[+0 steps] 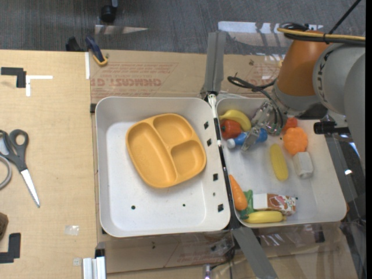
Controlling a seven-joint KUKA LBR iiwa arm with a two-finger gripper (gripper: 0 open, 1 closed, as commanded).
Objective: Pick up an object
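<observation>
My gripper [257, 131] reaches down into the upper left part of the right bin [325, 211], below the arm's orange band. Its tip is right at a small blue object [260, 136], and whether it holds that object is unclear. Just to the left lie a yellow banana-shaped toy [236, 118] and a red piece [231, 128]. To the right of the gripper rests an orange ball [295, 139]. Lower down are a yellow corn cob [279, 162] and a white cylinder [303, 165].
Along the right bin's front lie a carrot [237, 193], a small printed box [279, 202] and a yellow banana [264, 216]. The left bin [116, 214] holds an orange divided plate [167, 149]. Scissors [22, 164] lie on the bench at far left.
</observation>
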